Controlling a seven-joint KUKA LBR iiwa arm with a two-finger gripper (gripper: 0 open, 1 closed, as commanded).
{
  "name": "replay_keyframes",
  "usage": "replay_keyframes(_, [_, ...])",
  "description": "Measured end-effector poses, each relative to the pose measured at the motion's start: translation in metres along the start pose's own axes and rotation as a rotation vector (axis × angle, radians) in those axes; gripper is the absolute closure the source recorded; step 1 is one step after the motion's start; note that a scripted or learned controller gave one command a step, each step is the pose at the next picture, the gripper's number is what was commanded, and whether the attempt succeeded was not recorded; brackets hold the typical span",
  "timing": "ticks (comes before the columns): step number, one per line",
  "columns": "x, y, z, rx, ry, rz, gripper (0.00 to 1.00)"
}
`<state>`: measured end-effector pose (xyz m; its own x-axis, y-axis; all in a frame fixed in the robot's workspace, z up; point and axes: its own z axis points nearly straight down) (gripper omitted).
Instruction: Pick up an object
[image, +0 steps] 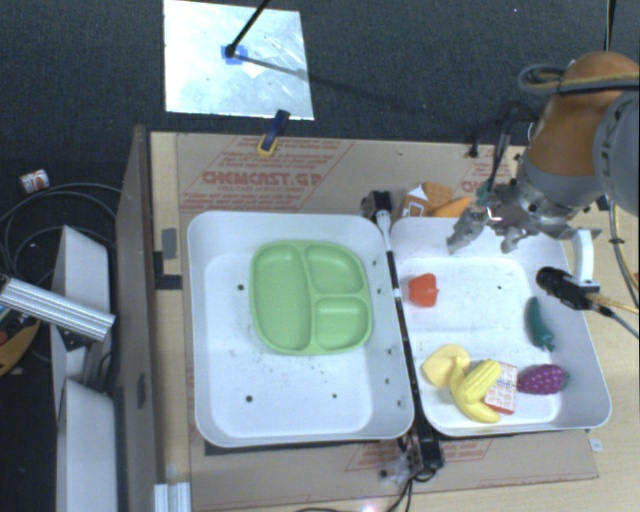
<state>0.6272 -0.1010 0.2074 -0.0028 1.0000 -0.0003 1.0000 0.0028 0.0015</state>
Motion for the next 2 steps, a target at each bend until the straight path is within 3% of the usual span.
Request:
replay_keyframes(1, [0.005,0.014,0.127,0.009,0.002,-0.003,0.0])
replay_keyframes(2, [0.015,0.008,0.123,0.002,0.0,-0.003,0.0])
